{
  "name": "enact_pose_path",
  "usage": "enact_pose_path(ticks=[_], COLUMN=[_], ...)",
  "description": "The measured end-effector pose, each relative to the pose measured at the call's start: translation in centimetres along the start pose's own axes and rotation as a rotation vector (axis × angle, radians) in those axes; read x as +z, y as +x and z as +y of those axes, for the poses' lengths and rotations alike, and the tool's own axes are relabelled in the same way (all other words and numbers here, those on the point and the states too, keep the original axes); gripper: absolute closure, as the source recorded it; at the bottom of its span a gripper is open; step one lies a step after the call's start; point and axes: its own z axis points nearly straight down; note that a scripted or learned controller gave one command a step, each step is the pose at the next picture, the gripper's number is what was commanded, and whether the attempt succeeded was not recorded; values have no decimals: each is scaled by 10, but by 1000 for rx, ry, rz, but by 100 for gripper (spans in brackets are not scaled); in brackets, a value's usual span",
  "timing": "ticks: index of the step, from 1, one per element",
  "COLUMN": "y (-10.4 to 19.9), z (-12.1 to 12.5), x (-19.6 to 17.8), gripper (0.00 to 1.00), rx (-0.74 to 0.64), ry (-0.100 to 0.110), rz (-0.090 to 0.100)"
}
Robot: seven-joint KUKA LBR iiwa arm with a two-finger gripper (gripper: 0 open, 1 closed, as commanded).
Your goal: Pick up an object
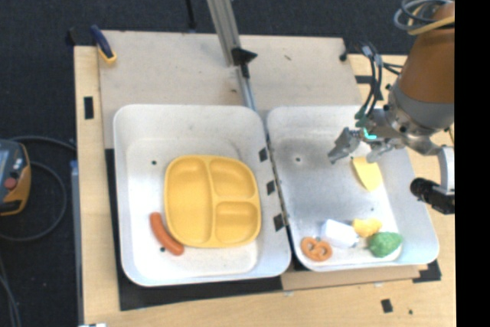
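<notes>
My gripper (361,150) hangs over the right bin (306,134), near its right side, with its fingers (341,146) spread open and nothing gripped between them. A yellow wedge-shaped piece (368,174) lies on the bin floor just in front of the fingertips. Along the bin's front edge sit an orange pretzel (315,249), a white block (338,232), a small yellow item (367,227) and a green broccoli-like piece (385,243).
The left bin (138,134) holds a yellow divided plate (212,201) with a red sausage (166,233) beside its lower left corner. A metal pole (223,8) rises behind the bins. The arm's grey and orange body (429,80) stands over the right bin's right rim.
</notes>
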Motion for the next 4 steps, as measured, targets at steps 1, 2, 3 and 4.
enact_pose_path(ticks=[1, 2, 3, 4], y=[0, -4, -15, -16], z=[0, 6, 11, 10], x=[-1, 60, 109, 162], gripper=[0, 0, 0, 0], rx=[0, 2, 3, 3], ry=[-1, 5, 2, 4], rz=[0, 0, -1, 0])
